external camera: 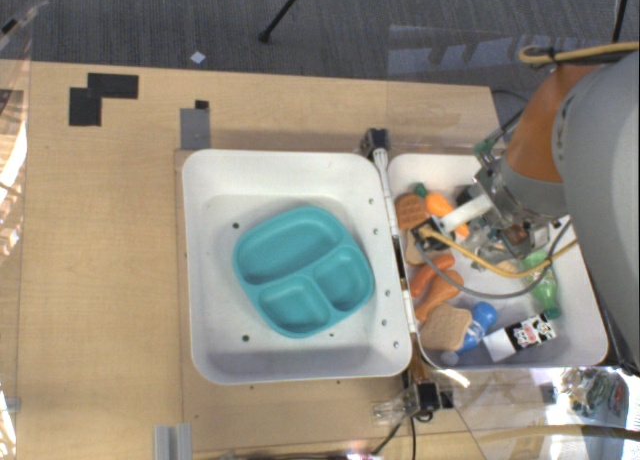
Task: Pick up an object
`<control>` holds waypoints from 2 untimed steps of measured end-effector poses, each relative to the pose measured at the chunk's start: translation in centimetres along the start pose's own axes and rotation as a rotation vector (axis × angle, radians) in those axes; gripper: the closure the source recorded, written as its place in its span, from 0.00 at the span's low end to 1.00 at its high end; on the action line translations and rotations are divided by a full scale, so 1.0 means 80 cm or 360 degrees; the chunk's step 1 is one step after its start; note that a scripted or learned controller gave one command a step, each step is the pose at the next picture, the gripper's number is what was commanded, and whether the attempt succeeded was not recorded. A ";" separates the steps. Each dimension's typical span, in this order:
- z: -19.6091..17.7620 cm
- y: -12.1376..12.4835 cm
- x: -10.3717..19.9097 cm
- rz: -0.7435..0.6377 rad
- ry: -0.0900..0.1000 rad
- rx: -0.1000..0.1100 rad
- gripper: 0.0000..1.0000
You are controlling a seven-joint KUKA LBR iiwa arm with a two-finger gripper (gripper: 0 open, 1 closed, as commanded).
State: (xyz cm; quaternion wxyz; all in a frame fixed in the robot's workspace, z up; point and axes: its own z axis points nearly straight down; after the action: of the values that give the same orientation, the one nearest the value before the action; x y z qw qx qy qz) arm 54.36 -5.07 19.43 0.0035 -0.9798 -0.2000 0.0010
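Two shallow white bins are set side by side on the bench (100,298). In the left bin (200,268) a teal divided tray (303,270) is laid flat at the middle, turned at a slant to the bin's edges; three compartments are seen in it.

The right bin (582,320) is crowded, and the things that could be picked up are gathered there. A brown bread slice (410,213) is placed by the left edge towards the far corner; a small orange piece with a green tip (432,200) is found just beside it. Orange carrots (435,283) are piled along the left edge at the middle. A second bread slice (446,328) is set near the near left corner, with a blue ball (483,316) touching or just beside it. A black-and-white box (530,331) is laid by the near edge; a green piece (546,293) is seen close to the right edge.

The grey arm (590,128) is brought in from the right, its orange band (535,138) held above the bin's far right corner. The gripper (500,233) is lowered over the middle of the right bin, among the clutter; whether it is spread or pressed together cannot be told, and nothing is seen to be gripped.
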 end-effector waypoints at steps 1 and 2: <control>-0.013 -0.001 0.002 -0.0024 0.0000 0.0003 1.00; -0.025 -0.001 0.005 -0.0047 0.0001 0.0005 1.00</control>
State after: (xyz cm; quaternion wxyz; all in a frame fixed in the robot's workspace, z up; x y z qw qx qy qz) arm 54.65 -4.84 21.44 0.0052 -0.9767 -0.2144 0.0011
